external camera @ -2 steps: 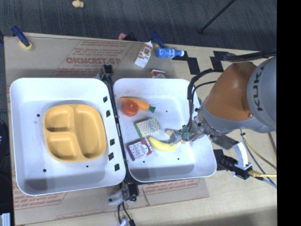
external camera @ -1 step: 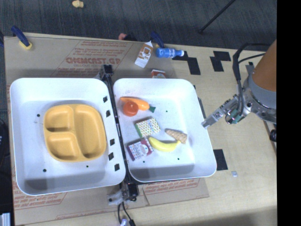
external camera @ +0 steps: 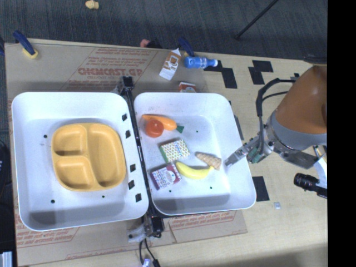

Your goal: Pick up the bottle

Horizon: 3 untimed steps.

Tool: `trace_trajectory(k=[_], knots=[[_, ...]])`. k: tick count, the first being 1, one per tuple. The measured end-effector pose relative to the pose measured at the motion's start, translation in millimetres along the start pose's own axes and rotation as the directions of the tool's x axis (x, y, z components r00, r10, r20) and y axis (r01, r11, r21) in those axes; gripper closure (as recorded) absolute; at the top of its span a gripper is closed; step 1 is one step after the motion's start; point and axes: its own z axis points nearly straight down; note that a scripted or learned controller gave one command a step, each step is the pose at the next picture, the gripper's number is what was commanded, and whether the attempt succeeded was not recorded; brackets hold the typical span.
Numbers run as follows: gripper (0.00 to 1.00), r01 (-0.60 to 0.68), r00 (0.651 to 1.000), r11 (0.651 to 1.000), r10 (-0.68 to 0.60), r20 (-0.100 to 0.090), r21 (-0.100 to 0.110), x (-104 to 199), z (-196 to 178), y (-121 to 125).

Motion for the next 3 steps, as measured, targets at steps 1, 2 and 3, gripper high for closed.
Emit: trace_trajectory(k=[1,2,3], knots=[[1.0,0.056,0.998,0.998,-0.056,0.0,0.0,51,22,27],[1.0,0.373,0.928,0.928,-0.373,0.004,-0.001,-1,-25,0],[1.0,0.44,0.898,0.898,-0.44,0.001,0.0,0,12,0]])
